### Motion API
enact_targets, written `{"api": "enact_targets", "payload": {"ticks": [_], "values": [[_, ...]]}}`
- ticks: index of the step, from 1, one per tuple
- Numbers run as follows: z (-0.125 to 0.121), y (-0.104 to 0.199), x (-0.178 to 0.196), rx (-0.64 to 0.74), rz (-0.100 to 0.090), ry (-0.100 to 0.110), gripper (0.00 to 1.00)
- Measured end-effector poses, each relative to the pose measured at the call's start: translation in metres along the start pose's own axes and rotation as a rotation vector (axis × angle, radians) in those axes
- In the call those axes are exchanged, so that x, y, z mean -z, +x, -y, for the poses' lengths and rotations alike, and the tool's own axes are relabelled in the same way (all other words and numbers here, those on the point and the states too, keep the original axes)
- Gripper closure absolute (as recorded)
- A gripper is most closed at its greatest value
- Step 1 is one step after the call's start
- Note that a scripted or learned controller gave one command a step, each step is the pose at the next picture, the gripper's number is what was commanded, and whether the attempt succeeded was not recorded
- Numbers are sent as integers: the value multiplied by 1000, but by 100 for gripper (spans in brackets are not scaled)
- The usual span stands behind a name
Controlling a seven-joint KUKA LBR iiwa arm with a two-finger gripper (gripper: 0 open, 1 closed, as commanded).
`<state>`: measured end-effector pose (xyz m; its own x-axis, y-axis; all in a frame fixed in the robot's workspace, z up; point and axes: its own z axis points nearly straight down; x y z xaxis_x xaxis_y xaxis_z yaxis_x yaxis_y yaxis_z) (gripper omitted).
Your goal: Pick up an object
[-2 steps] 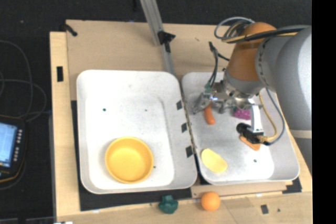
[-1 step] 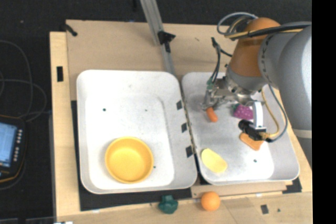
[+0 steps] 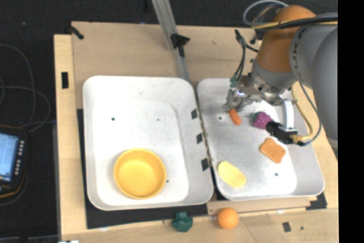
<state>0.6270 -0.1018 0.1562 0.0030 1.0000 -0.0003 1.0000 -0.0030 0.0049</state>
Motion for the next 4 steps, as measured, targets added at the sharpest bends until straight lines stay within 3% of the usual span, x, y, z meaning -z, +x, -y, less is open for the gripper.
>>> {"api": "enact_targets", "payload": {"ticks": [2, 4], "values": [[-1, 5, 96, 6, 0, -2, 100], [-13, 114, 82, 8, -1, 6, 100]]}}
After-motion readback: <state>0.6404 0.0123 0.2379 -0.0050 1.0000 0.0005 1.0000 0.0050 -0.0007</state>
